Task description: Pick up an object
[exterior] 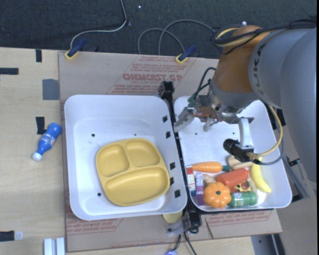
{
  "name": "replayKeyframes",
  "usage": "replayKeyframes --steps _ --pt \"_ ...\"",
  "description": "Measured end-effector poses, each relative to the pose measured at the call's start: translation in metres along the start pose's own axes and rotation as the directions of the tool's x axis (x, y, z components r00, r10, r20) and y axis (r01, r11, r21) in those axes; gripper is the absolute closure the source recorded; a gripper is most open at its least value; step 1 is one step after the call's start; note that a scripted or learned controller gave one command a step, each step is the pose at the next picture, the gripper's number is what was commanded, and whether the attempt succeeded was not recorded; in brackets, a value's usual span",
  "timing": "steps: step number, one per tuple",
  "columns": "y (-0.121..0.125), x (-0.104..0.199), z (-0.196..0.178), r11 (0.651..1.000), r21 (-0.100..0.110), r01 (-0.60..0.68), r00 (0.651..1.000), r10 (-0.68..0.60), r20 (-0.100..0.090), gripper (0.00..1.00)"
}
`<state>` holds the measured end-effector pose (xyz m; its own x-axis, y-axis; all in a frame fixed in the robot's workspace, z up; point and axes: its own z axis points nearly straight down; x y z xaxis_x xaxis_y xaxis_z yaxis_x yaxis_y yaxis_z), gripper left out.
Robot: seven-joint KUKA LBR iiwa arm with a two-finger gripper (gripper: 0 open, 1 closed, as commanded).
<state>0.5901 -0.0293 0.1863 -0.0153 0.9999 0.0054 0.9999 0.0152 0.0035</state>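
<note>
Grey arm (287, 73) fills the frame's upper right; its gripper (196, 118) hangs with fingers spread and empty over the right bin (266, 116). Toy food (226, 185) lies lower right (approach step). Next: move over it, descend, close.

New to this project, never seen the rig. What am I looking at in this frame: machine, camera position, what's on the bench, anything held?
One fixed camera looks down at a slant on a bench. The big grey and orange shape at right is a robot arm; its two-finger gripper hangs over the right bin with open fingers and nothing between them. The left bin holds a yellow divided plate. Piled at the right bin's near edge are toy foods: a carrot, a pumpkin, a banana, and others hard to name. A small blue bottle lies on the bench left of the bins.
</note>
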Motion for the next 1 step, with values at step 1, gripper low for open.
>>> replayKeyframes --steps 1 --pt "-0.0564 -0.0661 0.0049 1.0 0.013 -0.021 1.0 0.021 0.008 0.0"
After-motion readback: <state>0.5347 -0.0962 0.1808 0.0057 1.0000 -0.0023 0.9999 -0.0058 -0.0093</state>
